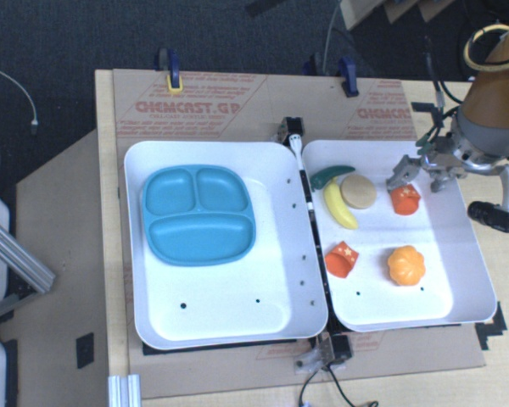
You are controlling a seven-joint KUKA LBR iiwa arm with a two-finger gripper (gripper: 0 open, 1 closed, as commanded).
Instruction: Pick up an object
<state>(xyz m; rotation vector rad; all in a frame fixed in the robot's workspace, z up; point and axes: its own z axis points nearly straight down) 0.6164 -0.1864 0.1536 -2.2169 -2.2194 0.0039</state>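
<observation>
The right bin (458,303) holds several toy foods: a yellow banana (340,207), a green piece (332,176), a tan round disc (359,192), a small red item (405,199), a red chunk (342,259) and an orange pumpkin-like piece (406,265). My gripper (420,176) hangs over the bin's far right part, just behind and above the small red item. Its two grey fingers (400,175) stand apart, open, with nothing between them.
The left bin (237,312) carries a blue divided plate (199,214). A black ridge (305,210) separates the bins. The arm's grey body with its orange band (492,100) rises at the right. Blue clamps (171,66) hold the board's far edge.
</observation>
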